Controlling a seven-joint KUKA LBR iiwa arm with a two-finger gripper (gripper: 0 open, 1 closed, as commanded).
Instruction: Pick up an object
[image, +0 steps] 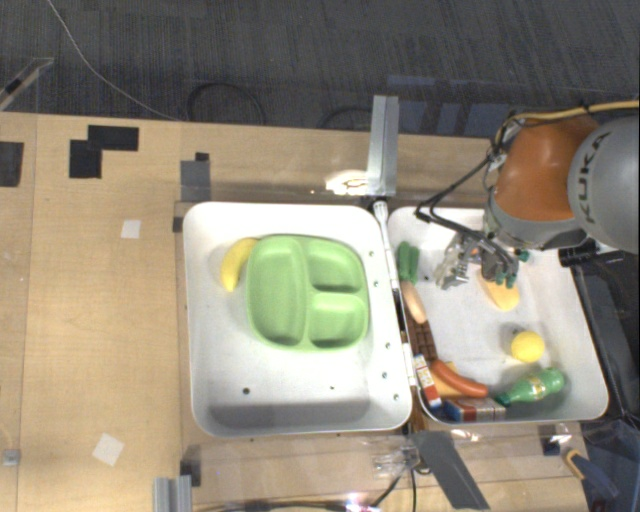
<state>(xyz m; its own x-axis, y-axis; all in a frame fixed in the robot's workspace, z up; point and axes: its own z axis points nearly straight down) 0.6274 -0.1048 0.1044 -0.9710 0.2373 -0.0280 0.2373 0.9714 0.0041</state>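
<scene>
Two bins | left bin (215, 400): green tray (304, 291), banana (234, 264); right bin (585, 395): lemon (527, 347) | fingers (466, 267): state unclear

Yellow-orange obj (502, 293) flat in right bin (590, 400), by gripper (478, 266).

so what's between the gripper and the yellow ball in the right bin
In the camera view, a yellow-orange piece lies between the gripper and the yellow ball.

My arm (590, 185) runs off the right edge. My gripper (478, 265) is a blur, and it covers the top of a yellow-orange piece (503, 294). The plate (305, 292) hides part of the banana (235, 264). Small items (462, 409) along the right bin's near wall are too tiny to name.
</scene>
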